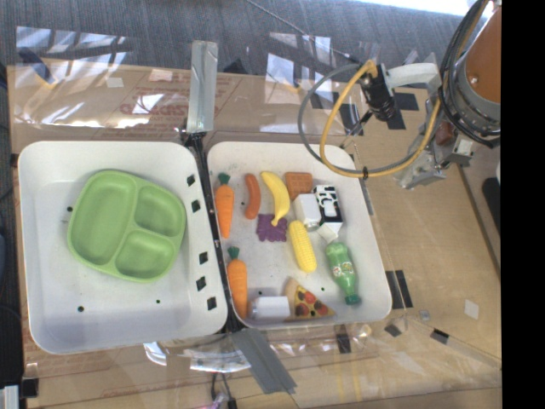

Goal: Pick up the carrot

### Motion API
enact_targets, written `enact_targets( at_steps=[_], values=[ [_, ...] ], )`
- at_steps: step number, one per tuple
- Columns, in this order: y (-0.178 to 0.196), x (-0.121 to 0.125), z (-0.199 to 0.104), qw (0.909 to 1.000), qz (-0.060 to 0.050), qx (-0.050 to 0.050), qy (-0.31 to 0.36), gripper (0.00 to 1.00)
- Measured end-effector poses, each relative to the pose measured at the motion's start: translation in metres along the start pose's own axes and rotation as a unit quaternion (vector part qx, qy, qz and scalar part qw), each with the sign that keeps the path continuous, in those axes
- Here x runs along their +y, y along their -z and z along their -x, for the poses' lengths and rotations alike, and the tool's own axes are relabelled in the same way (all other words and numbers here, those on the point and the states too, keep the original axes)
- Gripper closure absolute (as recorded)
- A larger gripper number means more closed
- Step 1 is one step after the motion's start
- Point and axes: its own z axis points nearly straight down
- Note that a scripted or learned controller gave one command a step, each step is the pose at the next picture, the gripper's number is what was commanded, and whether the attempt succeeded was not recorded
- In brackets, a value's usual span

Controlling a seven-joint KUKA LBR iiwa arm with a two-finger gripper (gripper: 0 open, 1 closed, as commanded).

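Lying against the bin's (375,254) left wall, both carrots (224,210) risk a blocked, slipping grasp; whether the hand (423,173), upper right, is open is unclear.

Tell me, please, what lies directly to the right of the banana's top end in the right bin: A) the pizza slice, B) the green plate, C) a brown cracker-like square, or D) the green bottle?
C: the brown square sits just right of the banana at the far side of the right bin.
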Motion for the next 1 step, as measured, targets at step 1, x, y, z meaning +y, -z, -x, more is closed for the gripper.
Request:
enact_targets(
  at_steps=[1],
  values=[
    [-0.0359,0.0115,0.0491,0.9996,-0.001,-0.002,-0.028,1.0]
  ],
)
